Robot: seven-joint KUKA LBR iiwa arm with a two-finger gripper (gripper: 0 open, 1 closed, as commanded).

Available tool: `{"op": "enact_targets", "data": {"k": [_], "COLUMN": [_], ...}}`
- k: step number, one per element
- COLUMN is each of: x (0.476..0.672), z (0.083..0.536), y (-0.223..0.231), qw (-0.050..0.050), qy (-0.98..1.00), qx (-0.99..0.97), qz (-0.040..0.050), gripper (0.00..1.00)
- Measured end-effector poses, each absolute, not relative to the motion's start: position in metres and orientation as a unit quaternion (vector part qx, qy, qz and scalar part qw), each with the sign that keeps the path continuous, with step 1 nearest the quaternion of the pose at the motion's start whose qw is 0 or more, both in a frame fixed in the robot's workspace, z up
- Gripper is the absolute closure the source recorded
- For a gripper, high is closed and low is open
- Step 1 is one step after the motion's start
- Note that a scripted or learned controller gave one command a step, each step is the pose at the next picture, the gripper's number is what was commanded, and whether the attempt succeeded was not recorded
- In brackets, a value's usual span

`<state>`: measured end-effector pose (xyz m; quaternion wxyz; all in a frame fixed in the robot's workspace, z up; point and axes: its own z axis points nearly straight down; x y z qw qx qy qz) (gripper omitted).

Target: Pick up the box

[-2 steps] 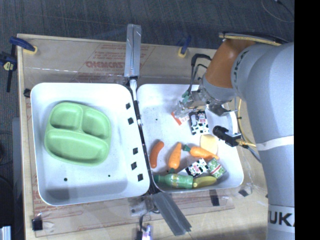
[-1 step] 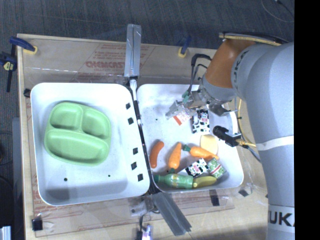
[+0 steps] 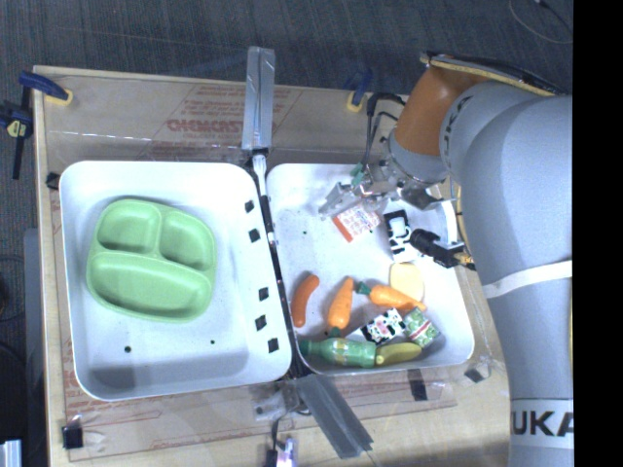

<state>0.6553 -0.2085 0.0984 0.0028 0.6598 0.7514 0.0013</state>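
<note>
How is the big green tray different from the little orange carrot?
The green tray lies in the left bin; the carrot lies in the right bin. The green tray is far bigger and has three hollow compartments; the carrot is a slim solid stick. The green tray sits alone; the carrot lies among other toy foods.

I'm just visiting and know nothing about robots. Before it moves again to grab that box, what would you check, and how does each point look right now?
1. Box in view: ok. A small red and white box lies in the right bin.
2. Tool near the box: ok. The tool sits just above it in the picture.
3. Box between the fingers: cannot tell.
4. Room around the box: ok. The carrots and bottle lie further down the bin.
5. Left bin: ok. Its green tray is well away from the arm.
</note>
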Motion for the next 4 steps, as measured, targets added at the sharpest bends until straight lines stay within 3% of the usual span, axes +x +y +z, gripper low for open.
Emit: {"op": "enact_targets", "data": {"k": [1,2,3,4], "x": [0.657,0.657,0.653,0.655], "z": [0.111,0.110,0.099,0.112], "y": [-0.207,-0.207,-0.208,-0.208], "qw": [0.005,0.005,0.003,0.006], "qy": [0.754,0.754,0.774,0.775], "qx": [0.657,0.657,0.634,0.631], "qz": [0.0013,0.0012,0.0013,0.0018], "gripper": [1.00,0.00,0.00,1.00]}}
